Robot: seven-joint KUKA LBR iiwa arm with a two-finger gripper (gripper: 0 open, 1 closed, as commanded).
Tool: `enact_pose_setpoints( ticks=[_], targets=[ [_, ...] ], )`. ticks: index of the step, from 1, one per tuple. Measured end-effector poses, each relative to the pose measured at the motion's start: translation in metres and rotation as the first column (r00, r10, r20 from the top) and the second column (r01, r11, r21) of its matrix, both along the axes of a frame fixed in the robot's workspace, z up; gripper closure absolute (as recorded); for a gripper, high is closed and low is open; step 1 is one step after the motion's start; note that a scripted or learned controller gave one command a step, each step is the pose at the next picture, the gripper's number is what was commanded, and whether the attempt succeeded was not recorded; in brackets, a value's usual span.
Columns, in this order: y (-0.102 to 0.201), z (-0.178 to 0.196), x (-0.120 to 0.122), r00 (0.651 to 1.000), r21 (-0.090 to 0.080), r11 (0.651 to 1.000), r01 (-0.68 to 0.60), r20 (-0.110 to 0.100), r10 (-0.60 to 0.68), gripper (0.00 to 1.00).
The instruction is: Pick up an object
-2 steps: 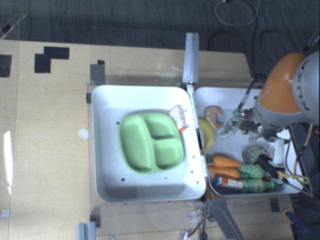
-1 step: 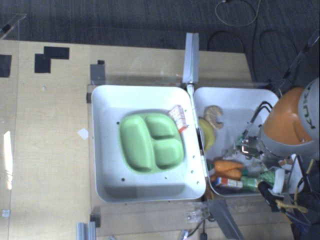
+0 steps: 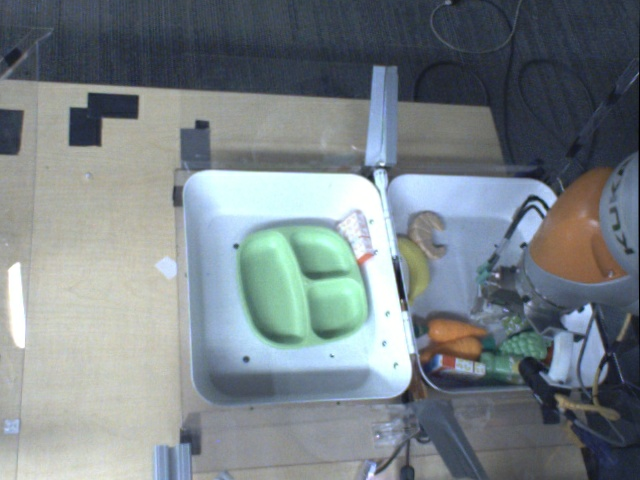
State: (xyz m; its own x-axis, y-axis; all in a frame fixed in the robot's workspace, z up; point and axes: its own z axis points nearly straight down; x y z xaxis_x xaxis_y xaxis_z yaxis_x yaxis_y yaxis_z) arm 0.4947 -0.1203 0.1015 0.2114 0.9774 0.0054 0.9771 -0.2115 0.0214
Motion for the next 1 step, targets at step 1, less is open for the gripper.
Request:
enact_pose_setpoints(
  ticks=[1],
  targets=[
    [0.0846,0.1379,-0.0063,0.996,0.0,0.996,0.089,-0.017,-0.089,1.0]
  ],
)
